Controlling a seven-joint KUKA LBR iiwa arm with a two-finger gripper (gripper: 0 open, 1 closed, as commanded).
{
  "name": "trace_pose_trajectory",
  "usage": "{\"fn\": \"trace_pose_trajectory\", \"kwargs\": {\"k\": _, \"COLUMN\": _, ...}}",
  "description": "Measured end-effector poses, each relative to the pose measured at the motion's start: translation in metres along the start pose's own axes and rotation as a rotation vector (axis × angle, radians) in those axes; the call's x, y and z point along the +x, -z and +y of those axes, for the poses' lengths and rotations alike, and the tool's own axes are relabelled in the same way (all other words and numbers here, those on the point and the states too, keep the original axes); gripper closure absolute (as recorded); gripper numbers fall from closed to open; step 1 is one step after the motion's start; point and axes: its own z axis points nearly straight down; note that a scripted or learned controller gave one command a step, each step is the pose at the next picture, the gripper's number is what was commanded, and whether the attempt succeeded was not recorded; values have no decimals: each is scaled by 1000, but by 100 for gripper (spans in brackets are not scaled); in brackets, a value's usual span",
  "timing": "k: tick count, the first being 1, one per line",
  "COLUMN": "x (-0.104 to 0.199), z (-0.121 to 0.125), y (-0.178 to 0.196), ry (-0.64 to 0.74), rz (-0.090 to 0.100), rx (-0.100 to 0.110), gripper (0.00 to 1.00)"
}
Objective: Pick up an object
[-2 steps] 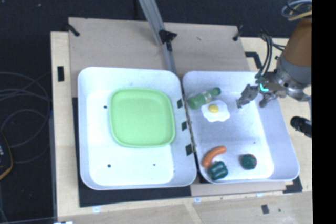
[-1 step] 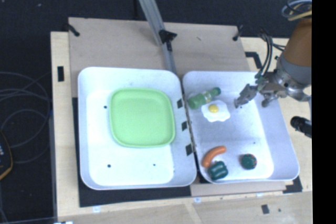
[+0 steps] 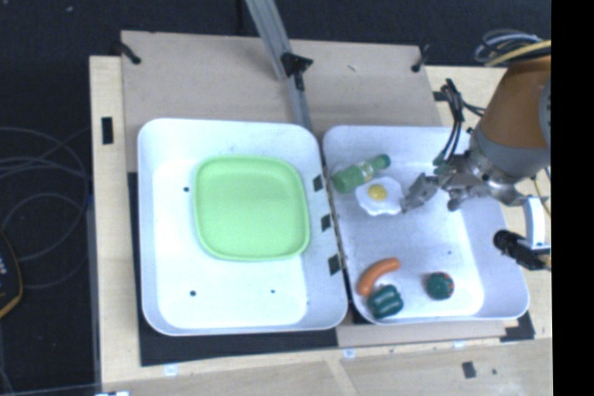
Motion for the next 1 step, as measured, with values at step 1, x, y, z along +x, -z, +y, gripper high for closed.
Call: {"fn": "trace_pose_trajectory", "kwargs": {"k": 1, "x": -2, "z": 2, "y": -42, "ry": 0, "rz": 0, "rx": -1, "gripper": 0}}
